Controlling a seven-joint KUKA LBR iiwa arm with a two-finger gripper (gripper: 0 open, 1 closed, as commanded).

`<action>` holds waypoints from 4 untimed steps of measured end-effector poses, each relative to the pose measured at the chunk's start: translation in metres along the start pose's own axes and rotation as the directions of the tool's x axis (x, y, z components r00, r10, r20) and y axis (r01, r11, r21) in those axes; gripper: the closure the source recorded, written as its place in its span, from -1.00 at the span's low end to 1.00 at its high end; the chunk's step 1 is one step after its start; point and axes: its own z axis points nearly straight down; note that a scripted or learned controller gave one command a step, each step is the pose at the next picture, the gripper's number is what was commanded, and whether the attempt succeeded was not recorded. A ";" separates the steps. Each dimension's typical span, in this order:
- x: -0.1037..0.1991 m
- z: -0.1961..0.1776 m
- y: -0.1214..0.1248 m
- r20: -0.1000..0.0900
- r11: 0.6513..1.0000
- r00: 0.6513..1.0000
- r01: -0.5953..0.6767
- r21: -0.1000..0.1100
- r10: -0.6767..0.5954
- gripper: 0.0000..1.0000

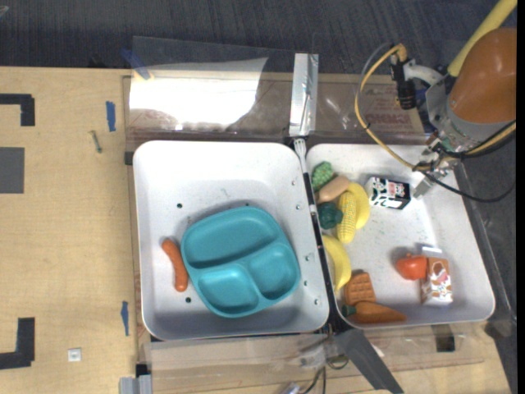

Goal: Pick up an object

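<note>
Your nearest pick is the black-and-white milk carton [387,193], lying flat in the right bin [480,257] just left of the tool [428,173], which hangs over that bin's upper right corner; can't tell how far it's open, nothing seen in it. Further out: corn [351,212], banana [336,258], green veg [322,173] along the bin's left wall, tomato [412,266] & small carton [438,281] lower right. Left bin [156,167]: teal divided plate [239,259], hot dog [175,264] beside it.

Bright overhead light, glare on clear panel [197,97], perhaps slightly soft
</note>
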 end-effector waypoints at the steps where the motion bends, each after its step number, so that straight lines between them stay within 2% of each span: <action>1: -0.001 0.003 0.001 0.004 1.000 1.000 0.000 -0.003 0.000 -1.00; 2: -0.039 0.035 -0.020 0.006 0.990 0.990 0.142 -0.005 -0.142 -1.00; 3: 0.003 -0.071 -0.003 -0.003 0.973 0.973 0.233 0.001 -0.233 -1.00; 4: -0.059 0.029 0.064 0.006 0.957 0.957 0.289 -0.002 -0.289 -1.00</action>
